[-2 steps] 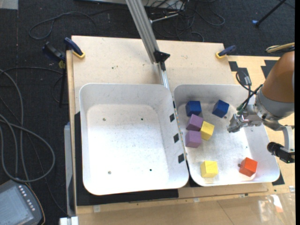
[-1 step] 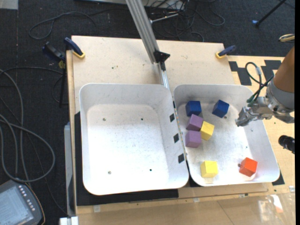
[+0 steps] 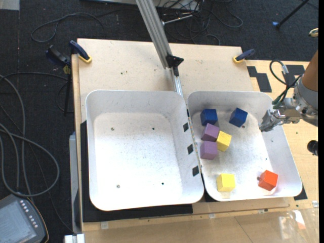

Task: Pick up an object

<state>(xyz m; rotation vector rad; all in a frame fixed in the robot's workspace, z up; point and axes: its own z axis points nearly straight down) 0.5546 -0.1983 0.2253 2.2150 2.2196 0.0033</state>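
While the arm (image 3: 310, 87) reaches in from the right, its gripper (image 3: 267, 122) hangs over the right bin's (image 3: 283, 151) right wall, near the top; whether the jaws are released or clenched I cannot tell; nothing shows between them. Inside that bin lie two blue cubes (image 3: 208, 116) (side by side), two purple cubes (image 3: 210, 132), two yellow cubes (image 3: 224, 140) and an orange cube (image 3: 268, 180); the left bin (image 3: 96, 110) sits alongside on the worktop (image 3: 126, 59).

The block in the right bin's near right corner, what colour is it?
Orange block, best seen in the camera view.
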